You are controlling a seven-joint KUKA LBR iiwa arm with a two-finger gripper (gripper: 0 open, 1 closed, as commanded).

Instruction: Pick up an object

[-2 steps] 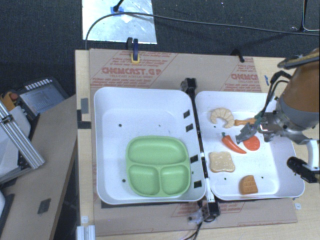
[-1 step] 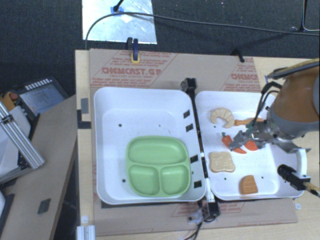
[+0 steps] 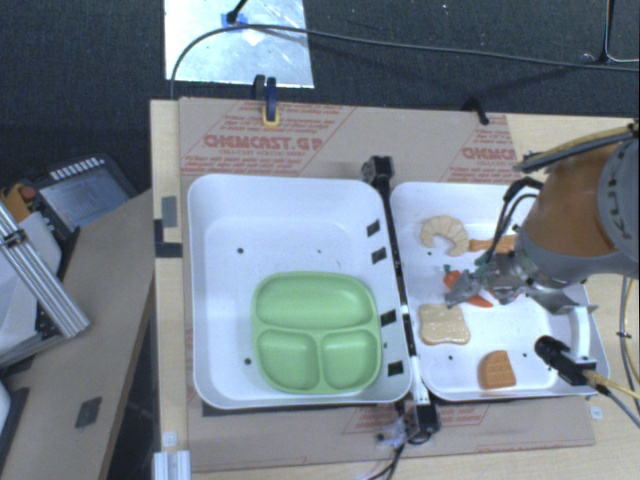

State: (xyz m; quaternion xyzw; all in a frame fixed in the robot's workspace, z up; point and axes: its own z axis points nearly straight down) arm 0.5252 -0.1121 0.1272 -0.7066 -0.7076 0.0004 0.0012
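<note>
In the right bin [image 3: 410, 268] lie a pale croissant [image 3: 443, 233], a tan slice of toast [image 3: 443, 325] and an orange-brown biscuit [image 3: 496, 370]. A small red and orange piece [image 3: 478, 300] with a bit of green lies at the bin's middle. My gripper [image 3: 468, 286] reaches in from the right and is low over that piece, between the croissant and the toast. The arm hides part of the piece, so contact is unclear. A thin orange stick [image 3: 484, 244] lies just right of the croissant.
The left bin [image 3: 230, 218] holds a green divided plate [image 3: 317, 330] in its front half. A black clip strip [image 3: 390, 268] runs between the two bins. Brown cardboard [image 3: 330, 133] lies under both bins.
</note>
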